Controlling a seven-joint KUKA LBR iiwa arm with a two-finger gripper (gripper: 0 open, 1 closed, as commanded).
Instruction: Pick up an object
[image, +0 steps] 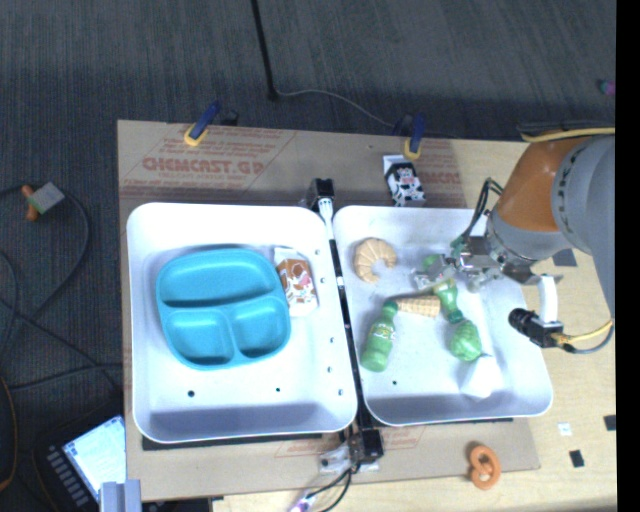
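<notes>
Reaching in from the right, the grey arm with its orange band is seen low over the right bin (520, 400), and the pincer (462, 266) is placed among the toys at that bin's upper middle; whether it is open or closed cannot be told, since metal parts and green plastic overlap there.

Nothing can be confirmed as held. The likeliest thing to be taken is judged to be the small green toy (446, 297) just beside and below the pincer, with a rounder green piece (466, 343) further down. Both are judged to be light, hollow, stiff plastic (smooth, so apt to slip), best taken across the narrow middle rather than the rounded end.

Other candidates lie near: a green bottle (379, 340) lying tilted towards the bin's left, probably light and prone to roll, to be gripped across its body; a cone-shaped piece (418, 306) touching its top; a croissant toy (374, 258), wider and harder to span.

In the left bin a blue divided tray (222, 305) and a small packet (295, 281) are set well apart from the pincer.
</notes>
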